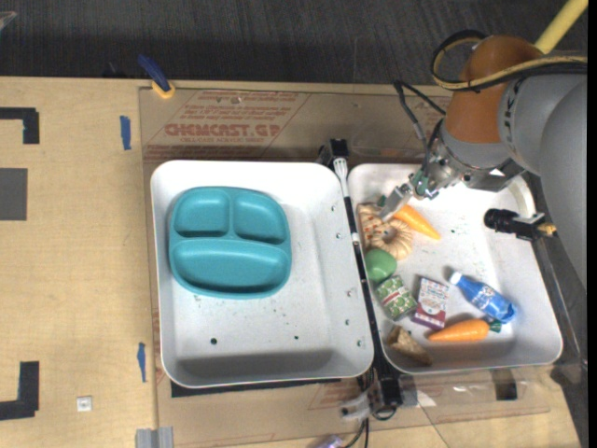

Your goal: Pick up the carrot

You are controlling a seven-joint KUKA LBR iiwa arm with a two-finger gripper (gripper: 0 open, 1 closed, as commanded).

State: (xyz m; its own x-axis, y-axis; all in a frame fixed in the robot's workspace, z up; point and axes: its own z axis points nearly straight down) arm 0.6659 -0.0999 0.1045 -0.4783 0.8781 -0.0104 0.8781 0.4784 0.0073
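The pincer (411, 194) hangs at the right bin's (536, 259) upper left, its state impossible to tell, touching the carrot (417, 220): light, stiff, smooth; grip its thick middle.

Gripper (408, 197) is hovering over right bin (536, 278), beside one carrot (417, 220). A second carrot (459, 331) is lying near the front wall. Teal tray (229, 241) is sitting in left bin (252, 343).

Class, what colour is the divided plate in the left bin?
Teal, a blue-green; the divided plate shows plainly in the camera view from above.
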